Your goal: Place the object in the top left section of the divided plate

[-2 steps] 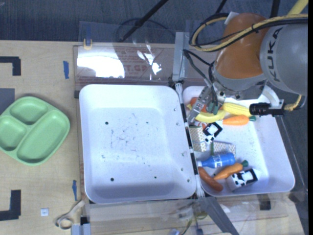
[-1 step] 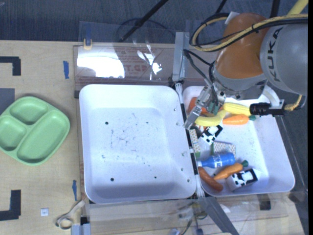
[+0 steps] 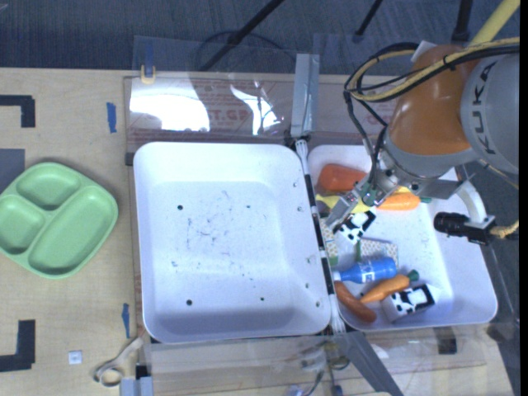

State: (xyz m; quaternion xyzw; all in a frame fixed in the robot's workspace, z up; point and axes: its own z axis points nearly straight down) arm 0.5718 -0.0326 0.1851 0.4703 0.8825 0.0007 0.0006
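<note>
The green divided plate [image 3: 56, 254] lies on the wooden bench at the far left, outside both bins. My gripper [image 3: 355, 205] hangs over the upper left part of the right bin [image 3: 462, 295], fingers spread, nothing between them. Just under it lie a black-and-white cow-patterned toy [image 3: 356, 226] and a yellow piece [image 3: 328, 204]. An orange-red piece [image 3: 340, 176] sits behind the gripper and a small orange carrot-like piece [image 3: 402, 202] to its right. The arm's orange band and grey wrist cover the bin's back right corner.
The left bin [image 3: 223, 229] stands between the plate and the right bin. Lower in the right bin lie a blue bottle [image 3: 371, 269], a carrot [image 3: 388, 287], a red sausage [image 3: 355, 305] and a black-and-white block [image 3: 410, 300]. A metal divider post [image 3: 304, 97] rises between the bins at the back.
</note>
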